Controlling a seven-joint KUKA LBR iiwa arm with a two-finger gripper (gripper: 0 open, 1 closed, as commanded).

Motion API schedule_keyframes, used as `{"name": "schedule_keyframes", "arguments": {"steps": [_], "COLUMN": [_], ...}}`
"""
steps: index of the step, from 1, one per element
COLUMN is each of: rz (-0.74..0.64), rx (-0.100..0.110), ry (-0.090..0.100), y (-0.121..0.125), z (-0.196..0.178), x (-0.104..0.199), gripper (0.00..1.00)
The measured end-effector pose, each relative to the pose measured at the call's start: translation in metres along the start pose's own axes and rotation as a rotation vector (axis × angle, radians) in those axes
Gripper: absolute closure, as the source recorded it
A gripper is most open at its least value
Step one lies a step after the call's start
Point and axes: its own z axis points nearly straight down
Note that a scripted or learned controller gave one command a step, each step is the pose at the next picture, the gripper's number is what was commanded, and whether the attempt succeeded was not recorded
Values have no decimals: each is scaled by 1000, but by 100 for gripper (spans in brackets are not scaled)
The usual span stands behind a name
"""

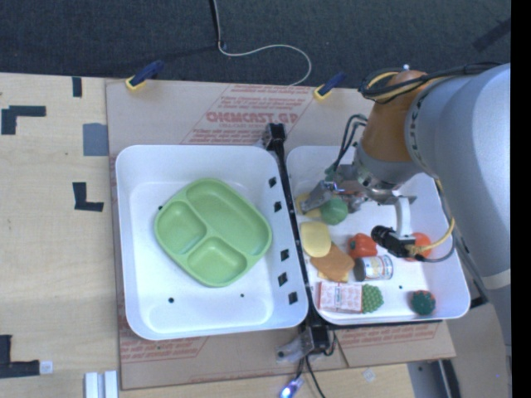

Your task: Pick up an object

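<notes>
My gripper [320, 199] is low in the right bin [448, 301], near its left wall, at the end of the grey arm with the orange band [390, 131]. A round green object [335, 214] lies right beside the gripper, touching or nearly touching its tip. Nothing is visibly lifted. Just below lie a pale yellow piece [315, 239] and a tan-orange piece [334, 265]. A red tomato-like item [362, 245] sits to their right.
The right bin also holds a small jar [375, 268], a red-and-white packet [340, 297], a green bumpy item [372, 298], a dark green ball [423, 303] and an orange item [421, 243]. A green divided plate [214, 230] lies in the left bin [141, 305].
</notes>
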Motion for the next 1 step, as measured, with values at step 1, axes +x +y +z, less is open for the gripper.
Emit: {"name": "schedule_keyframes", "arguments": {"steps": [1], "rz": [0], "rx": [-3], "ry": [-2], "y": [1], "z": [-13], "x": [-1], "gripper": [100]}}
